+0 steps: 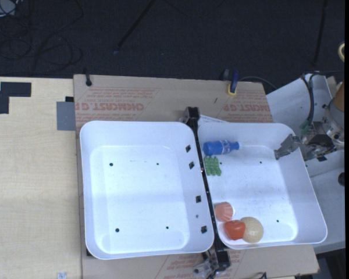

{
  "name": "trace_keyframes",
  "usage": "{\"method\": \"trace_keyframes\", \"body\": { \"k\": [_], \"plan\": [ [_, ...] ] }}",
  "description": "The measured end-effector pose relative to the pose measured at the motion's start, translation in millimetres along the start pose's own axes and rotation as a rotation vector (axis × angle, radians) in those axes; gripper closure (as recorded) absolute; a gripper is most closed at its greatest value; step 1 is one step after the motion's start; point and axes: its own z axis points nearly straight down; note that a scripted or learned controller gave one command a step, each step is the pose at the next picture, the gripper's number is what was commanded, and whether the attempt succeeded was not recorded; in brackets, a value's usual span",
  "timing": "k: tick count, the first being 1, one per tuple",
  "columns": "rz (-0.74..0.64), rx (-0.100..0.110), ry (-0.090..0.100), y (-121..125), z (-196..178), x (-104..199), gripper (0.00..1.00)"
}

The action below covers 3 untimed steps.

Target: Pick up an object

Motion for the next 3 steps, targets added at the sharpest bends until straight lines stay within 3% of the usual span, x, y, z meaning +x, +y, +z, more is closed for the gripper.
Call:
{"method": "trace_keyframes", "body": {
  "k": [1,2,3],
  "plan": [
    [0.004,0.011,0.004,-56,8,1,0.00],
    [-0.001,-0.002,-0.001,-9,-64,0,0.00],
    [0.005,0.016,0.006,-73,-3,1,0.00]
  ]
}}
